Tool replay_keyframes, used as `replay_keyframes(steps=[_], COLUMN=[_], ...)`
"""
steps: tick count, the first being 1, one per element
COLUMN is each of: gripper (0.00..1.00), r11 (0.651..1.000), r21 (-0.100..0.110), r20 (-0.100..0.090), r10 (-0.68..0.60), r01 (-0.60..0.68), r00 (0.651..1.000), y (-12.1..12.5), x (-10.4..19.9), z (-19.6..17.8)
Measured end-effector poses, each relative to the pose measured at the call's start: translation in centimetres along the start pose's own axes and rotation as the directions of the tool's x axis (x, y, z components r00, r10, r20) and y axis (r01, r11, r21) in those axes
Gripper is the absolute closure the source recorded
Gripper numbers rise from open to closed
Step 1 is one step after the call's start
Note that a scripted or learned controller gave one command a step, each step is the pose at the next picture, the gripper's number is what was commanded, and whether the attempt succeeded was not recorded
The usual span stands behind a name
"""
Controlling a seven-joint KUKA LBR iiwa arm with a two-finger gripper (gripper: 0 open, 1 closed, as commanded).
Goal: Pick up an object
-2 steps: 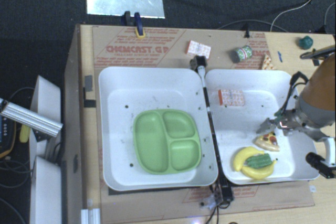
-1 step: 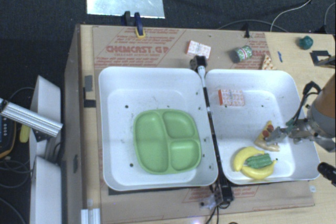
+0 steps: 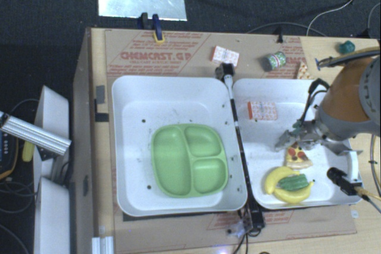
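Note:
My gripper (image 3: 296,140) hangs low in the right bin (image 3: 280,93), its arm coming in from the right. Its fingers (image 3: 283,141) look spread, so it is open, with nothing between them. Just below them lies a toy pizza slice (image 3: 297,157), touching or nearly touching the gripper. In front of the slice a yellow banana (image 3: 276,178) curves along the bin's near wall, and a green vegetable toy (image 3: 293,182) rests on it. A small red and white packet (image 3: 262,110) lies flat at the back of this bin.
The left bin (image 3: 134,104) holds a green divided plate (image 3: 189,160). On the cardboard behind the bins are a small green can (image 3: 275,60), a white card (image 3: 225,55) and a teal knob (image 3: 347,46). A divider rail (image 3: 237,128) separates the bins.

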State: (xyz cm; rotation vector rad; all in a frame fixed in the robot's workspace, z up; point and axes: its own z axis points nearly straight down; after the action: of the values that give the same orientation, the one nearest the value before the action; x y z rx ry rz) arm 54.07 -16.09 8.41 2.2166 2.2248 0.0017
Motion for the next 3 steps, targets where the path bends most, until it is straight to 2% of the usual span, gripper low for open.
replay_keyframes(steps=[1, 2, 3], gripper=[0.00, 0.00, 0.00], r11=[1.000, 1.000, 1.000], r21=[0.000, 0.000, -0.001], r20=[0.001, 0.000, 0.002], r10=[0.003, 0.000, 0.003], r01=[-0.003, 0.000, -0.003], r00=[1.000, 1.000, 1.000], y=[-4.0, 0.1, -3.9], x=[-4.2, 1.5, -1.2], z=[-2.4, 0.0, -6.1])
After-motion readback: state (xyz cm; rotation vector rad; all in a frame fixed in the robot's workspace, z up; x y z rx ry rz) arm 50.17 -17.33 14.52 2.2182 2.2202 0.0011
